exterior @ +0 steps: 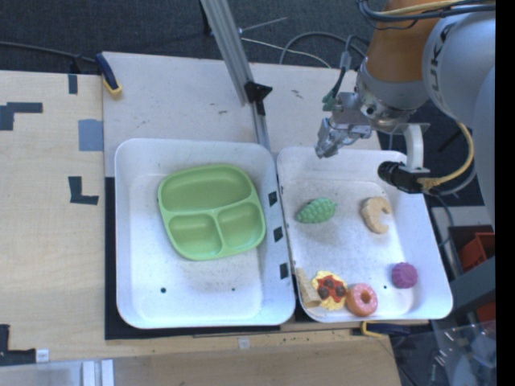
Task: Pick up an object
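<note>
Bumpy green toy fruit

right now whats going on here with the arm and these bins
The arm's gripper hangs above the far edge of the right bin, holding nothing visible. Below lie a green toy, a tan bagel piece, a purple ball, a pizza slice and a donut. The left bin holds a green divided plate.

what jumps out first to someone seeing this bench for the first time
The bright green divided plate lying in the left bin catches the eye first. Next comes the grey arm with its orange band, its hand hovering over the far edge of the right bin, where a green toy, a pink donut and a purple piece lie scattered.
</note>
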You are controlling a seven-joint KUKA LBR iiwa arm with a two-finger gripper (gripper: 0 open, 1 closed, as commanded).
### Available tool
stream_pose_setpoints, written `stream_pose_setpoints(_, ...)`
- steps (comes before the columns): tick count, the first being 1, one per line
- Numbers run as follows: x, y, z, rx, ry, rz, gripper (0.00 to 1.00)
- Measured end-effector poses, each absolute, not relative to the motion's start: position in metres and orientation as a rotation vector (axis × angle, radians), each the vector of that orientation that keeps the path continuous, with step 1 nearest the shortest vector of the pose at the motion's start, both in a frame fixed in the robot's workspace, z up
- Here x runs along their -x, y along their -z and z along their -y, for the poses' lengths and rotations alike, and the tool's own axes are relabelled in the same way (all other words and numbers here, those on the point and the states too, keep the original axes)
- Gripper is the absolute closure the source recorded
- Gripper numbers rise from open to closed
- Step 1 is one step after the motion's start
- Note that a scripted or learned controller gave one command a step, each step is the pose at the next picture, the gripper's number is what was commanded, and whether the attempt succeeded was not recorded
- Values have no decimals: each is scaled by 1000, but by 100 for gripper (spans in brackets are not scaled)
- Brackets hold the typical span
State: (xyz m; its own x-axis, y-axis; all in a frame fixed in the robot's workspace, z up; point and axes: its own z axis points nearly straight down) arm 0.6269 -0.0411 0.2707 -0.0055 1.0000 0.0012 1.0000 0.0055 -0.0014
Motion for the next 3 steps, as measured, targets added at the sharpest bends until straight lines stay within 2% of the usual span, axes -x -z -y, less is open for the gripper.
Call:
stream_pose_setpoints(1,-612,-254,-2,2214,-4,2225,100)
stream_pose_setpoints(2,-584,-241,-49,2212,-5,2225,100)
stream_pose_setpoints(3,-569,-227,-96,2212,-4,2226,100)
